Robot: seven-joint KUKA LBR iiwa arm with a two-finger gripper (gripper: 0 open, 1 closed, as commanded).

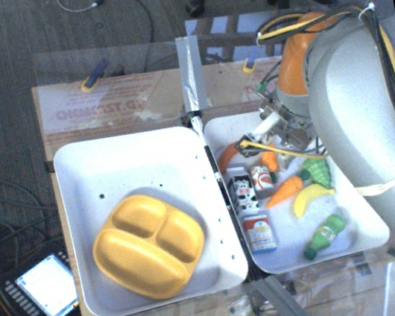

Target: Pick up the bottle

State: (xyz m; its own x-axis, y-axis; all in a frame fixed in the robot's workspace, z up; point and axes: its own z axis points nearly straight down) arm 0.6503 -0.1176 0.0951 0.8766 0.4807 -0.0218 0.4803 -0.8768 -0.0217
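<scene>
While the claw (250, 144) cannot be read, the bottle (324, 236) lies diagonally, cap lower-left

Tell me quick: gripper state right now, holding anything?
Gripper: low at the far end of the right bin, cannot be told. The bottle lies at the bin's near end, untouched.

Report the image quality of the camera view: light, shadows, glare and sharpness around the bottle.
Camera view: even, soft overhead light; both white bins look bright but not blown out. The yellow tray shows mild sheen. The green bottle casts only a faint shadow and is slightly soft, its label unreadable. The tool is small and blurry among the clutter.
</scene>
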